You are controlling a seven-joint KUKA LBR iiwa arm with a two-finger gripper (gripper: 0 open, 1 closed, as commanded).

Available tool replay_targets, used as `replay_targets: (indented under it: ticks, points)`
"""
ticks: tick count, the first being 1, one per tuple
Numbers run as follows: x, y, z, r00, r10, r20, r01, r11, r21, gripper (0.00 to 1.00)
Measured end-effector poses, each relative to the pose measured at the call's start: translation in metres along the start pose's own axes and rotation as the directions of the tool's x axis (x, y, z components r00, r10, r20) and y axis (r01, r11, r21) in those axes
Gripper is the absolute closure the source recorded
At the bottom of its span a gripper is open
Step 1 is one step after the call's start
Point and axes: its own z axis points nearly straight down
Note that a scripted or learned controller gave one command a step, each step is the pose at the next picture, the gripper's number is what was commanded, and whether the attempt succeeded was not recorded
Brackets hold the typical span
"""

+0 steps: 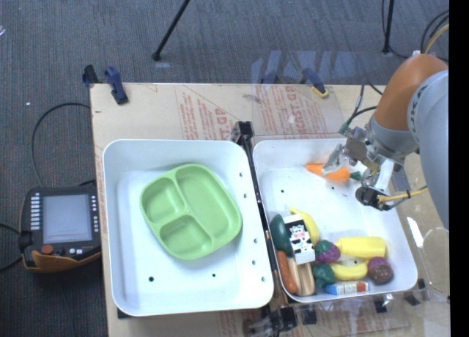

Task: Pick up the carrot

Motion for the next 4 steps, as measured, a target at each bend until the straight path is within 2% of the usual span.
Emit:
replay_targets:
  ticks: [1,2,3,4]
  points:
    - [0.0,0.0,-0.01,1.0,-0.002,0.0,0.002,1.0,0.003,1.0]
    - [0.0,0.0,-0.009,1.0,-0.002,0.001,0.002,1.0,0.004,0.0]
    - [-0.004,0.001,0.02,0.989,0.148,-0.004,-0.148,0.989,0.002,0.0]
    - [-0.008,-0.002,0.02,0.888,0.461,-0.001,-0.461,0.888,-0.003,0.0]
